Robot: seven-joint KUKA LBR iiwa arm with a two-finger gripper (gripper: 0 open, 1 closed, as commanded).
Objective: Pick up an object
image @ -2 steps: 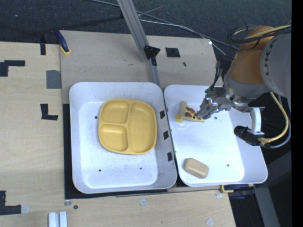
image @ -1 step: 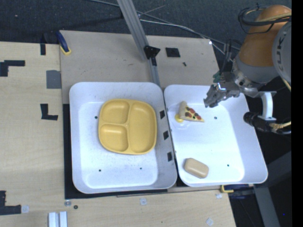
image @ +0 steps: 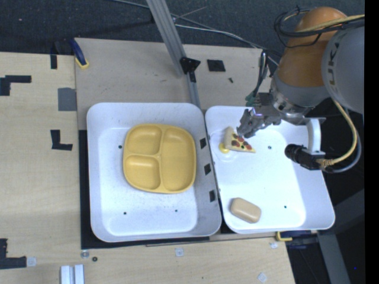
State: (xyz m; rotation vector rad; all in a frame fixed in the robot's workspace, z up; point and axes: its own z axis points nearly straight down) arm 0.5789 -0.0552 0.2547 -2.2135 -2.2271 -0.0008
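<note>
In the camera view, the grey arm with its orange band is reaching in from the right and hanging its two-finger hand over the far left part of the right shallow white bin. The hand is hovering just beside a small flat wedge of toy pizza with a yellow crust and red spots, right at its far edge; whether they are touching is too small to tell, and I cannot tell how the hand's tips are set. The wedge is lying flat on the bin floor, so the pick looks not yet done: closing on it and lifting are left. Its long axis is running left to right, crust end at the left near the bin wall, tip pointing right. A tan rounded bread-like lump is sitting at the near side of the same bin, well apart. A yellow divided plastic plate is resting in the left white bin on the counter
</note>
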